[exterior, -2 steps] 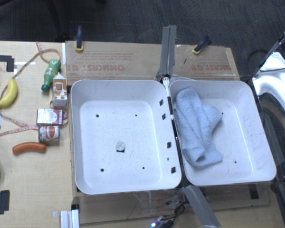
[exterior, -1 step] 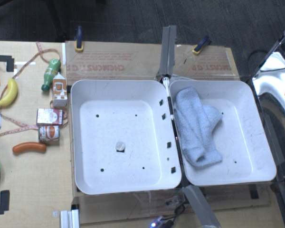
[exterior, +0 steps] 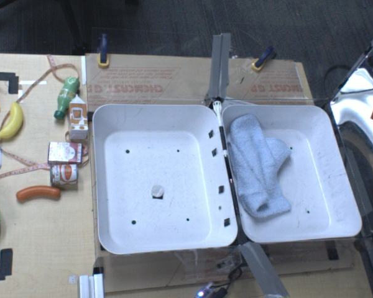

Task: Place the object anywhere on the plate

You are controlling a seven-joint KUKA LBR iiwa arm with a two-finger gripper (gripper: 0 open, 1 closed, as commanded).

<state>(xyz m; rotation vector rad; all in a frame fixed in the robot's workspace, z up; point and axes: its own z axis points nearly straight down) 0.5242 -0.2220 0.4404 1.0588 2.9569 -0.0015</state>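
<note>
A small pale round object [exterior: 157, 192] lies on the floor of the left bin [exterior: 112, 228], a little left of its centre and towards the near side. A light blue-grey folded towel [exterior: 256, 166] lies lengthwise in the right bin [exterior: 336, 216], against the wall shared with the left bin. At the right edge, part of the white arm [exterior: 354, 101] shows; whether its gripper is released or clenched, I cannot tell. On the bench to the left lie a banana [exterior: 9, 123], a green bottle [exterior: 66, 95], a small carton [exterior: 78, 118], a can [exterior: 64, 174] and a sausage [exterior: 38, 194].
</note>
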